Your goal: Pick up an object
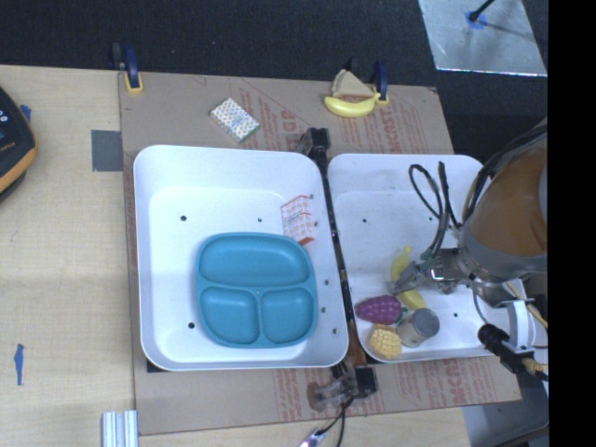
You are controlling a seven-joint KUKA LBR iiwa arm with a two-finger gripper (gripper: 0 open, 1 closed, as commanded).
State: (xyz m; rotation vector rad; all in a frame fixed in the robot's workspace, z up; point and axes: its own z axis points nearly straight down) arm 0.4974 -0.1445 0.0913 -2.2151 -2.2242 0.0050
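Bench [56,277] bears 2 white bins [149,250]; banana [349,106]; patterned packet [234,118].

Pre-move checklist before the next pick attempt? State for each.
1. Targets in right bin: ok. Purple toy, corn, grey can and yellow pieces sit clustered at its near side.
2. Gripper over the cluster: ok, beside the yellow pieces.
3. Object between the fingers: cannot tell, wrist and cables hide the tips.
4. Cluster spacing: not ok, purple toy, corn and can crowd together.
5. Cable clear of the objects: ok, it loops over bare bin floor.
6. Left bin: ok, the blue tray lies flat, away from the arm.
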